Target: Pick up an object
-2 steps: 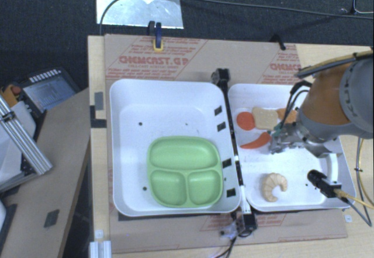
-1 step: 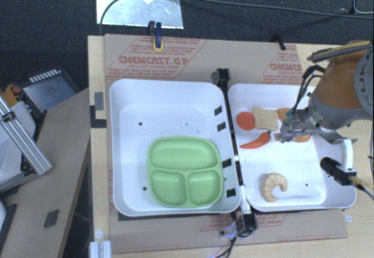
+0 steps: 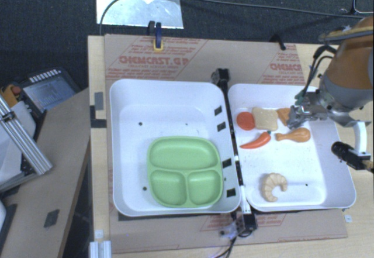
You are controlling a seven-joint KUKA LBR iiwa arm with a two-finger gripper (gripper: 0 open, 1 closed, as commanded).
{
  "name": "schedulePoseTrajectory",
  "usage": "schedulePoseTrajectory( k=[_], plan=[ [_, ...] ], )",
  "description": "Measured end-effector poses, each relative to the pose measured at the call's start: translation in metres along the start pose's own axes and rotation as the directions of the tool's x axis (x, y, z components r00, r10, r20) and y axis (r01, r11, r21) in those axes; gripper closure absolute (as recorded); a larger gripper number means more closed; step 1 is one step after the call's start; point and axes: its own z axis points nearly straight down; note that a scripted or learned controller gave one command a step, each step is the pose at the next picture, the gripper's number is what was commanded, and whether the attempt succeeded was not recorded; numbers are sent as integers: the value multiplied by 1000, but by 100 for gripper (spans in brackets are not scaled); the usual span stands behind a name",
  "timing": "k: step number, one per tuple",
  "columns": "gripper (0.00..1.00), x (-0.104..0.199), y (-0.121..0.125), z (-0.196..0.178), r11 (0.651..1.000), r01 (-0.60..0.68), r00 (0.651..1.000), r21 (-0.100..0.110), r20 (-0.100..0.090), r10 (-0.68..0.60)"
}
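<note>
Where two shallow white bins sit side by side on the surface (image 3: 175,52): left bin (image 3: 125,134) carrying a green divided plate (image 3: 185,170), three compartments, toward its near edge, right of centre. Right bin (image 3: 333,183) carrying the small food pieces. Along its far edge, a cluster: orange drumstick (image 3: 294,134), red chili pepper (image 3: 256,141) lying aslant just beside it, pale bread slice (image 3: 265,118), round red tomato (image 3: 245,120) touching the bread's left side, a small orange piece (image 3: 283,114) on the bread's right. Well apart, near the near edge, a curled beige croissant (image 3: 273,186). Reaching in over the right bin's far right corner, the hand (image 3: 299,114), low above the drumstick and orange piece; cannot tell how far open, nor whether anything gripped.
</note>
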Motion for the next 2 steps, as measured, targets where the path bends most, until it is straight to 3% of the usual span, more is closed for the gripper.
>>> schedulePoseTrajectory(
  k=[1,2],
  plan=[
    [100,4,9,-48,1000,0,1000,2,-1,0],
    [100,60,16,-35,1000,2,1000,5,-2,-2]
  ],
)
